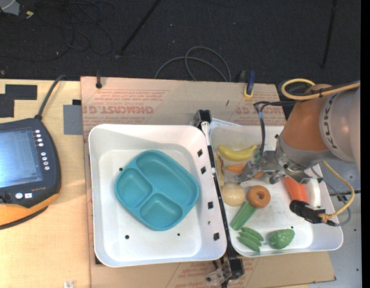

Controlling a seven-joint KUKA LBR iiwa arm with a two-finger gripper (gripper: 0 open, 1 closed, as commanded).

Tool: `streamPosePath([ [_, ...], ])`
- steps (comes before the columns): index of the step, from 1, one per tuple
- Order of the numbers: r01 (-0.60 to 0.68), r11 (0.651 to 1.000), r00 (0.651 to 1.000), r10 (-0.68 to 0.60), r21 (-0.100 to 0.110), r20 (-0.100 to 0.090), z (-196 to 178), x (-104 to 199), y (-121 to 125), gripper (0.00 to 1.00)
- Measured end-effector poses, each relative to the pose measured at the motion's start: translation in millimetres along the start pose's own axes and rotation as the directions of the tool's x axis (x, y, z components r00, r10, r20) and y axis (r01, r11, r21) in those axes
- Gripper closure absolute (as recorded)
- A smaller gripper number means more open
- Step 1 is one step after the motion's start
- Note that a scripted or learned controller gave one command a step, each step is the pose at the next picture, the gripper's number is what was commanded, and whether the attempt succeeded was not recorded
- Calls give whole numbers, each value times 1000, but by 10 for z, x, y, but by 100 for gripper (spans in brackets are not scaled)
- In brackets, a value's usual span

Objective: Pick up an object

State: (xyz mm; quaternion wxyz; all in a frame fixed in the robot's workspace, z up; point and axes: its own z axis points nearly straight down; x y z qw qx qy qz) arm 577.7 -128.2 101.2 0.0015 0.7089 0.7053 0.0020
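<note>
Cardboard is lining the bench (143,101), cables trailing behind. The gripper (260,171) is hovering over the right bin (329,242); the banana (236,153) is lying crosswise.

A light wooden bench (29,245) is covered toward its right side by a cardboard sheet (173,101). Two white bins are set side by side on the cardboard: the left bin (107,221) and the right bin (329,239). A control tablet (20,164) is laid at the bench's left edge.
</note>
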Motion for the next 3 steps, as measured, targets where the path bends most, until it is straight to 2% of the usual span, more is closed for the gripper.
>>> streamPosePath([
  [1,4,1000,1000,-4,11,-2,143,43,-553,0],
  [2,-1,1000,1000,1,11,0,46,18,-537,100],
  [3,10,1000,1000,-10,3,-1,-901,559,-529,100],
])
